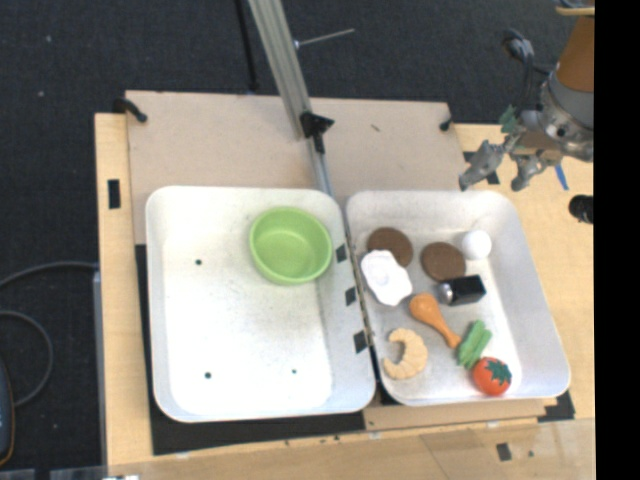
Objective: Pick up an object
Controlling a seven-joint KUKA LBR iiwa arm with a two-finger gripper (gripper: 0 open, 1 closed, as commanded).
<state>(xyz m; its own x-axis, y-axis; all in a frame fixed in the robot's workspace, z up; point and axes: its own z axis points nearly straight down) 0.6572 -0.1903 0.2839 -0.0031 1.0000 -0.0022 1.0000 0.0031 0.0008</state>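
Note:
My gripper [503, 171] hangs above the far right corner of the right bin [535, 298], its two fingers spread open with nothing between them. Inside that bin lie two brown discs [389, 244] [442, 260], a white ball [476, 243], a white lumpy piece [386, 275], a small black block [464, 290], an orange drumstick [435, 317], a green vegetable [473, 341], a red tomato [491, 375] and a tan croissant [406, 354]. A green bowl [290, 245] sits in the left bin [190, 318].
A slanted metal pole [285, 63] rises from behind the seam between the two bins. Beige board [230, 138] lies behind the bins, and the bench edge runs along the front.

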